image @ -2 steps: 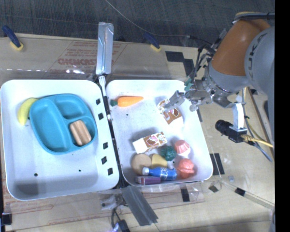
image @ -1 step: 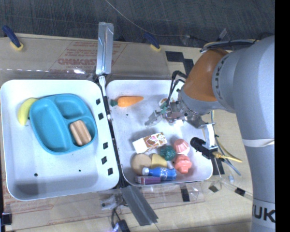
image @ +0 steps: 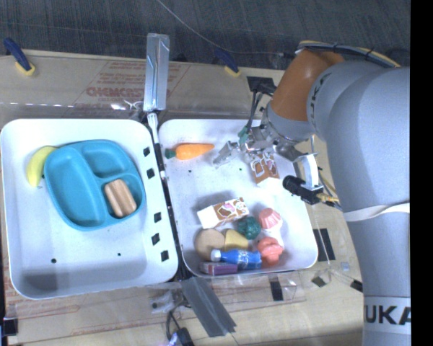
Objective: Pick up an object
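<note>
Your tool hangs low over the right bin, near its far wall, just right of the carrot; whether it is wide or narrow you cannot tell; a small brown packet lies just beside it; the blue tray holds a bread roll in the left bin.

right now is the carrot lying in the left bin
No, the carrot lies in the right bin, near its upper left corner.
</note>
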Robot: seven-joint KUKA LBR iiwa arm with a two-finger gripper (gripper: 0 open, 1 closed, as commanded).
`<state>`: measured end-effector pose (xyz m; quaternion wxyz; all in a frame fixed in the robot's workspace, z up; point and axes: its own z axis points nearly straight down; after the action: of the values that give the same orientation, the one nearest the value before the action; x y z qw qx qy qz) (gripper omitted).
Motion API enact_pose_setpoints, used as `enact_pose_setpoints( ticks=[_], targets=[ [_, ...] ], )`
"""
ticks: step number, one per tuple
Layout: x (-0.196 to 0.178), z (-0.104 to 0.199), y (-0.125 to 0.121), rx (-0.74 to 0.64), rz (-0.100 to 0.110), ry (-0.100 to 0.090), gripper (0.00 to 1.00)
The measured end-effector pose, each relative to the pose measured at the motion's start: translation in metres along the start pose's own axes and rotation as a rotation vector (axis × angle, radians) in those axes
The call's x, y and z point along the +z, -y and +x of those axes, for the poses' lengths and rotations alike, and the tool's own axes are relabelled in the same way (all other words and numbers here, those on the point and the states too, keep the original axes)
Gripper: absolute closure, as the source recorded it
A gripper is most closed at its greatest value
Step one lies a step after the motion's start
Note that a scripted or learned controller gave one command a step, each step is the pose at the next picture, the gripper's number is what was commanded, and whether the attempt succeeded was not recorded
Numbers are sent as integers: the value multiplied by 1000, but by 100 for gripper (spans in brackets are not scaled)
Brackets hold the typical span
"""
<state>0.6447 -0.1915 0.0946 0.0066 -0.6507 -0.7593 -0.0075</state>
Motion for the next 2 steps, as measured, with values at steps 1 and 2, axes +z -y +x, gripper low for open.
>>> enact_pose_setpoints(
  ticks=[1,2],
  targets=[
    [-40,8,124,21,4,8,0],
    [-66,-7,68,-112,3,20,0]
  ],
)
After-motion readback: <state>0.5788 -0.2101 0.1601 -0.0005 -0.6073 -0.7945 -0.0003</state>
